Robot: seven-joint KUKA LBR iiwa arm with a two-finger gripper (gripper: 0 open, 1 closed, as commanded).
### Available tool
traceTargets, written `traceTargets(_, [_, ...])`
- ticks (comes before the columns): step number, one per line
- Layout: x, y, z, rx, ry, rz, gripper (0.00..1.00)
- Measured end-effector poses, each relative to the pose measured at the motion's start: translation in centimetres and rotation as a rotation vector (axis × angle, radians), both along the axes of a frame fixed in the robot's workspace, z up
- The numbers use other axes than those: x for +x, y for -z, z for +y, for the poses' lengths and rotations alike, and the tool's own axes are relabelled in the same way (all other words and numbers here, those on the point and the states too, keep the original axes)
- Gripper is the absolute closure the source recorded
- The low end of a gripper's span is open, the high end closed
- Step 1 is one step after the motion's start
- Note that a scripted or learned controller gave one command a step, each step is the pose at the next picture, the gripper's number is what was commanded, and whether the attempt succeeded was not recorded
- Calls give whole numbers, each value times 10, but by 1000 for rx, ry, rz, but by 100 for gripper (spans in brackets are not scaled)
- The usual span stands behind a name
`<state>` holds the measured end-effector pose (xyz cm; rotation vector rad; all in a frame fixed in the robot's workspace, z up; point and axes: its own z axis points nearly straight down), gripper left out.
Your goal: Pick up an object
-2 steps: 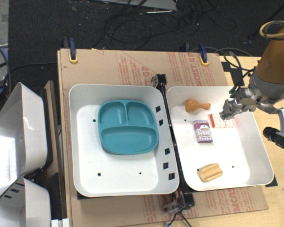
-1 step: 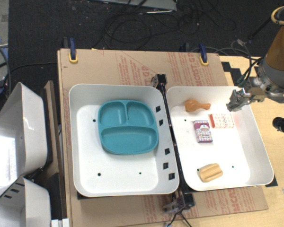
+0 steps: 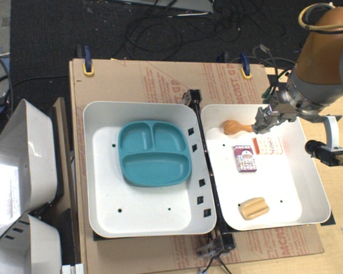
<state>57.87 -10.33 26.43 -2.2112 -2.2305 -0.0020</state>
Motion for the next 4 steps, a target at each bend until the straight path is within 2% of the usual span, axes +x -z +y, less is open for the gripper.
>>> traceTargets(1, [-1,12,49,0,1,2,100])
traceTargets(4, [19,3,195,-1,1,-2,100])
